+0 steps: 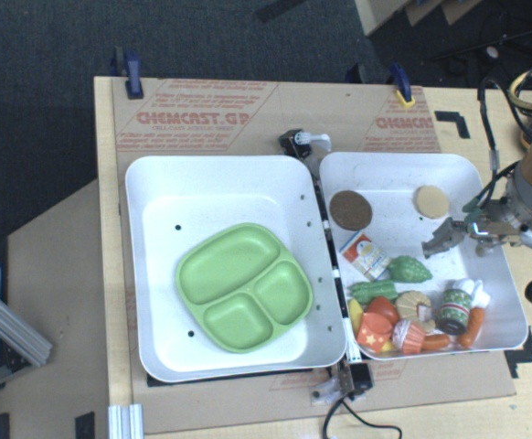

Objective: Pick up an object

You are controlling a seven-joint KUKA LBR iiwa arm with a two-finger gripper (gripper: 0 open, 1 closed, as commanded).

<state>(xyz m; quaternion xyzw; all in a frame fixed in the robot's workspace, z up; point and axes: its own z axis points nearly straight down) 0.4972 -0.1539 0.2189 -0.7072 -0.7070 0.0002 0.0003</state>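
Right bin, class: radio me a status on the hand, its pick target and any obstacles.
Hand over right white bin, gripping nothing. Toy food pile untouched at near end; nearest item, the green leafy toy. Round brown disc and tan disc lie apart, no obstruction.

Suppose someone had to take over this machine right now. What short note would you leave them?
Pincer: over the right bin, near its right side, with nothing visibly between its fingers. Whether it is open or shut is unclear from this angle.
Things: a pile of toy food sits along the right bin's near edge. A brown disc and a tan disc lie toward the far end, with a small packet and a green leafy piece between. A green divided plate sits in the left bin.
Done: nothing picked up yet.
Left: grasp one object and lift it.
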